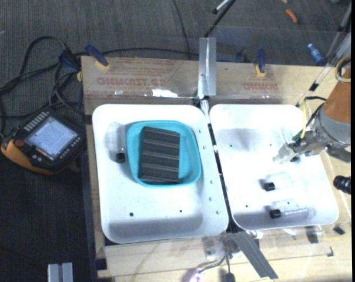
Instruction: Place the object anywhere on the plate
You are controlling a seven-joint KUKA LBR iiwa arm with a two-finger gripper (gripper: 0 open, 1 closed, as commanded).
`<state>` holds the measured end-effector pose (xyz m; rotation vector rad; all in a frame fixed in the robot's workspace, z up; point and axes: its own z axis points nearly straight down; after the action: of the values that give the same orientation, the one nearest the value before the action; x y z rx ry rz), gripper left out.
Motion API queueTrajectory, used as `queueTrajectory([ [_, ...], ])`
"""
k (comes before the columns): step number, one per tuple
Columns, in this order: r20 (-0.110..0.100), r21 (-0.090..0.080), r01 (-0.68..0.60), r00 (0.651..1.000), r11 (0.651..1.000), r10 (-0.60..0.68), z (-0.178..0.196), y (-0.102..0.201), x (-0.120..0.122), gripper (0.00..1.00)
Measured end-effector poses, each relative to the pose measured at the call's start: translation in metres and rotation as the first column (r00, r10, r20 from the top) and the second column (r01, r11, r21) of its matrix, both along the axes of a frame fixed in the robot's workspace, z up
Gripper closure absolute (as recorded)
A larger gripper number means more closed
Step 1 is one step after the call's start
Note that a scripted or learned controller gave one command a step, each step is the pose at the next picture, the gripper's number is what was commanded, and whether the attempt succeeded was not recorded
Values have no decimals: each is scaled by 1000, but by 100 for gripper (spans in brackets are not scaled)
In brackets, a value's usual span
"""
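Observation:
A blue plate (192, 160) lies in the left bin (154, 222). On it rests a dark grey ribbed block (160, 154), lying flat and roughly centred. My gripper (292, 149) hangs low over the upper right part of the right bin (248, 128), far from the plate. Something pale and see-through shows at its tip, too blurred to name. The grey arm with its orange band (341, 101) comes in from the right edge.
A clear bottle with a black cap (114, 141) lies against the plate's left rim. Two small clear items with black caps (271, 185) (286, 211) lie in the right bin's lower half. A metal post (207, 69) stands behind the bins' shared wall.

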<state>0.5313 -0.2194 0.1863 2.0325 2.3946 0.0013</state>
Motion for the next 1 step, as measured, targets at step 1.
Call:
queueTrajectory([
  [1, 0, 0, 0, 1000, 1000, 0, 0, 0, 0, 0],
])
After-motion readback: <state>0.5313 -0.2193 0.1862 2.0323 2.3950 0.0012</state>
